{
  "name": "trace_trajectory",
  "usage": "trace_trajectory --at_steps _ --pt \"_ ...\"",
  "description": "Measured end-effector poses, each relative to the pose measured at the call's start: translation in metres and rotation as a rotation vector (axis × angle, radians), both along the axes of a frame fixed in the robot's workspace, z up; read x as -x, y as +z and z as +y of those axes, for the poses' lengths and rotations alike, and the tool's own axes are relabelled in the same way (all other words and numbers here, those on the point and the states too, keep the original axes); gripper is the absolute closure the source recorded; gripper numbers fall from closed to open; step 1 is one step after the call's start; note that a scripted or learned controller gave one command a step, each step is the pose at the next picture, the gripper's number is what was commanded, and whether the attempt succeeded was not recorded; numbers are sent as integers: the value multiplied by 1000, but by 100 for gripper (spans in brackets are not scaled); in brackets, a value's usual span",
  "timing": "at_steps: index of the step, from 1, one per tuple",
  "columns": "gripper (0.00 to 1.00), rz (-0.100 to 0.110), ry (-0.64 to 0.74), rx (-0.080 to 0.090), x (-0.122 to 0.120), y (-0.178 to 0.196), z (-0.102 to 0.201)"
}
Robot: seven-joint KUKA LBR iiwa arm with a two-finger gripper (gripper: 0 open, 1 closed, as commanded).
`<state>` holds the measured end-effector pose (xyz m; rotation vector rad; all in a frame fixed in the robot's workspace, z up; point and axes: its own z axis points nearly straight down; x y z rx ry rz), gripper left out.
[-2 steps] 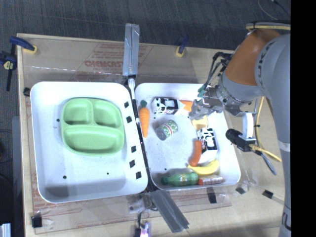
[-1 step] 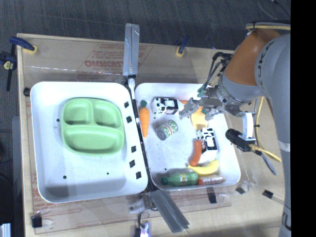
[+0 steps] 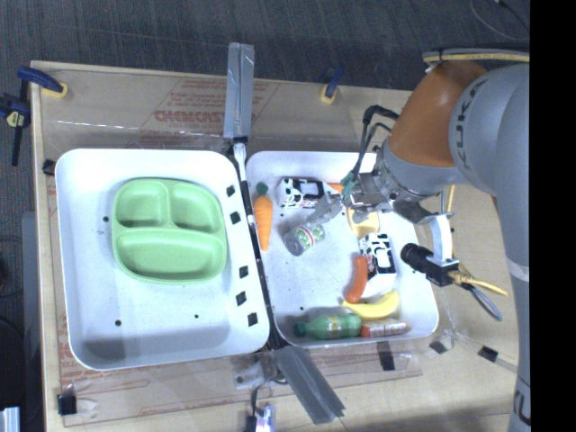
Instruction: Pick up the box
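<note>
Two small boxes with a black-and-white pattern lie in the right bin point(image 3: 416, 282). One box point(image 3: 301, 191) rests near the bin's far edge, the other box point(image 3: 378, 253) nearer the right wall. My gripper point(image 3: 353, 202) hangs low over the bin between them, a little right of the far box and just above the near one. A pale yellow item point(image 3: 361, 220) shows right beneath it. The grey wrist hides the fingertips.
The right bin also has a carrot point(image 3: 262, 220), a tipped can point(image 3: 305, 238), a red sausage point(image 3: 357, 279), a banana point(image 3: 375, 307) and a green bottle point(image 3: 328, 325). A green divided plate point(image 3: 169, 229) lies in the left bin point(image 3: 85, 322).
</note>
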<state>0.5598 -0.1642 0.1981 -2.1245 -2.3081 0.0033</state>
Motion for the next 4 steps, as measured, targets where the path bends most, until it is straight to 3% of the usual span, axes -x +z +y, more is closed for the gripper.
trace_trajectory --at_steps 1,2,3,4 --pt "0 -1 -179 2 -62 -92 -11" --pt "100 2 -171 1 -63 -82 -9" --pt "100 1 -384 1 -49 -106 -17" --pt "100 -2 -652 3 2 25 -33"
